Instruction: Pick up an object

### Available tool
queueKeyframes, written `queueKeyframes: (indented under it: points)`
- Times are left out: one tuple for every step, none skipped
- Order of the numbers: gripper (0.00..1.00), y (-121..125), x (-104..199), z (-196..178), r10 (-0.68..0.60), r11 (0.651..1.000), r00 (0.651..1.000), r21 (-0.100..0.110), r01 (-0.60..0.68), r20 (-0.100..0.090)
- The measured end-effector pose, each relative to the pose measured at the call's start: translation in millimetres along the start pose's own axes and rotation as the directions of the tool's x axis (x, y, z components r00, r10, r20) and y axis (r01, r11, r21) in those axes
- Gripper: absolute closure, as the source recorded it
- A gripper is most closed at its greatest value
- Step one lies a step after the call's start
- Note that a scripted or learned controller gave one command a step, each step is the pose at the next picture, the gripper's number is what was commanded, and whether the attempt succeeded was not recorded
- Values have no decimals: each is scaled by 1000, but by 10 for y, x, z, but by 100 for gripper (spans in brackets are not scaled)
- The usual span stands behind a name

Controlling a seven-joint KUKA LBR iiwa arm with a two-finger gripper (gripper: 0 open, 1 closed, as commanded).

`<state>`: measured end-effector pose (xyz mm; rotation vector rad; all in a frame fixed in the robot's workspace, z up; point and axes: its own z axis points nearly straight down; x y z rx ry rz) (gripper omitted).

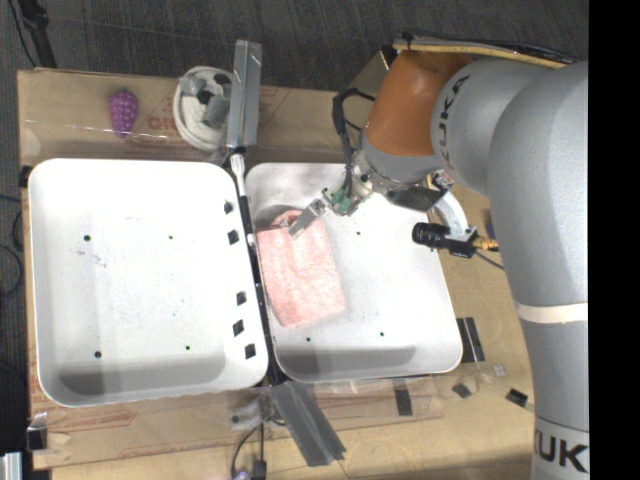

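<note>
A pink cloth-like pad (302, 276) lies flat in the right bin (400, 308), against its left wall. My gripper (306, 219) reaches down from the orange-banded wrist (410, 108) and sits at the pad's far edge, touching or just above its top corner. The arm's body hides the back right part of this bin. Nothing is visibly lifted off the bin floor.
The left bin (130, 268) stands beside the right one, with a divider carrying black clips (240, 298) between them. Behind the bins on the bench lie a small purple grape-like object (123, 111), a white round item (203, 106) and a grey upright bar (244, 93).
</note>
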<state>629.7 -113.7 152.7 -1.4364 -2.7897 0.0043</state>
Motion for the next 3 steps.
queueKeyframes:
  points:
    - [0, 190, -157, 596, -81, 997, 997, -5, 81, 3]
    - [100, 205, -151, 487, -85, 996, 996, -5, 85, 3]
    - [100, 455, 220, -407, -5, 1000, 1000, -4, 5, 3]
